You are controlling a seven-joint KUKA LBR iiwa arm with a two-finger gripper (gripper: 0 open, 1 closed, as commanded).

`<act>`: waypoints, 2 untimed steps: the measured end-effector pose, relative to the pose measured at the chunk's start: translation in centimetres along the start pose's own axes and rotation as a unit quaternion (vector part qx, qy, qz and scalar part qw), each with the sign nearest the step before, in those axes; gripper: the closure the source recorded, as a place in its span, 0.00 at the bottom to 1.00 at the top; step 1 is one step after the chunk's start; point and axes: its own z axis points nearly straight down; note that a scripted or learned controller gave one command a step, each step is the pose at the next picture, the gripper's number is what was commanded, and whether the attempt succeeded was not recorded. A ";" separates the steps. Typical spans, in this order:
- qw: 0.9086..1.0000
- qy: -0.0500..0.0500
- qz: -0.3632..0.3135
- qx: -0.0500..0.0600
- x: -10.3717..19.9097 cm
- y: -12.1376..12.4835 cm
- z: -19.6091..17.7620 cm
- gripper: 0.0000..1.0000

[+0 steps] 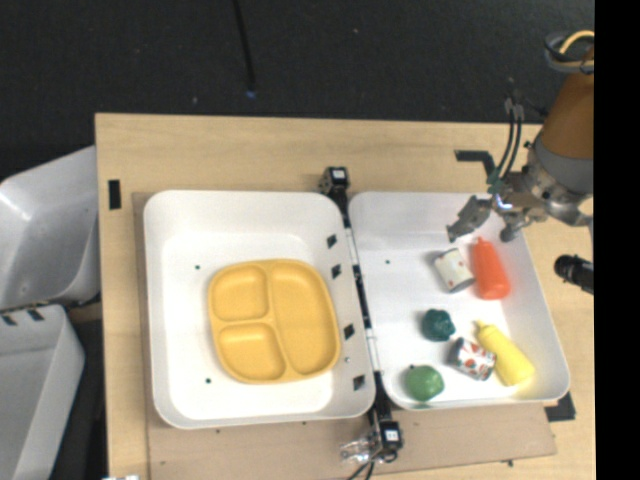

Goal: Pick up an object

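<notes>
From above, the bench [300, 138] carries two white bins side by side. The left bin [180, 368] holds a yellow tray [272, 320] with three compartments, lying flat near the bin's middle. The right bin [400, 228] holds six small things. An orange piece [489, 269] lies lengthwise near the far right part, and a white block [454, 269] sits just beside it on its left, apparently touching. Nearer the camera, a dark teal lump [437, 324] rests alone toward the bin's middle. Further toward the near edge, a yellow piece [505, 354] lies at a slant, with a small can [472, 358] of red and white print touching its left side. A green ball [424, 382] sits close to the near wall, left of the can. The arm [568, 133] comes in from the right, and its gripper [485, 218] hangs over the far right part of the right bin, just above the orange piece and the white block. Its fingers [462, 221] stand apart, with nothing between them.
</notes>
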 end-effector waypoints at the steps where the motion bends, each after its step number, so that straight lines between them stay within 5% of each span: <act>1: 1.000 0.000 0.002 0.000 -0.2 -1.0 4.8 0.00; 2: 1.000 0.000 0.003 0.001 0.6 -1.5 10.0 0.00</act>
